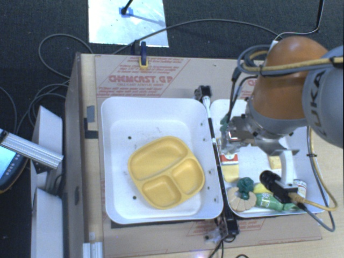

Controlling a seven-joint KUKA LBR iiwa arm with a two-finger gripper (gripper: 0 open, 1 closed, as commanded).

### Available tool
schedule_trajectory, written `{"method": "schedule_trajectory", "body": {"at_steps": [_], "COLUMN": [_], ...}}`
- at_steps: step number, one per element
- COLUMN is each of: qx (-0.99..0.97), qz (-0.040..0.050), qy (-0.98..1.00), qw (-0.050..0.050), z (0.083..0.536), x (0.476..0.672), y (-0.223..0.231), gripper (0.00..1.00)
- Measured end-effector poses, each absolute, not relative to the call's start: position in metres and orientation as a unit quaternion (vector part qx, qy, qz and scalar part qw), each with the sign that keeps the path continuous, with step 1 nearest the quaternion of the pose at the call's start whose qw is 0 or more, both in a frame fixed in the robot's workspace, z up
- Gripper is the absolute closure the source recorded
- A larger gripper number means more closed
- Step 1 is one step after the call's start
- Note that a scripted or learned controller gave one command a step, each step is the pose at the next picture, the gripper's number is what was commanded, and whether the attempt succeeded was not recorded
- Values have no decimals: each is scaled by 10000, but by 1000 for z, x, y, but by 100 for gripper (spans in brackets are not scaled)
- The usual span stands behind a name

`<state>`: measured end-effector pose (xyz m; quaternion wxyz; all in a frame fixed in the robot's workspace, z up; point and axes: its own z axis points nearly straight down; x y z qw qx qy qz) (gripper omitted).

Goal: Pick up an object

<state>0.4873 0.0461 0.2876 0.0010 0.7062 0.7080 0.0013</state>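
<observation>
Objects (258, 193) lie clustered in the right bin (317, 198); the gripper (232, 135) hangs above them, its opening impossible to tell.

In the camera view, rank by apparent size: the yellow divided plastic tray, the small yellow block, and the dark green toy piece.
1. Yellow divided plastic tray, clearly largest.
2. Small yellow block and dark green toy piece look alike; I won't rank them.
</observation>
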Motion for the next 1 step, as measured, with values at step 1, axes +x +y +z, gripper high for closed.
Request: {"method": "schedule_trajectory", "body": {"at_steps": [1], "qx": [7057], "qz": [2], "qy": [7085], "qw": [0], "z": [217], "x": [497], "y": [118], "gripper": [100]}}
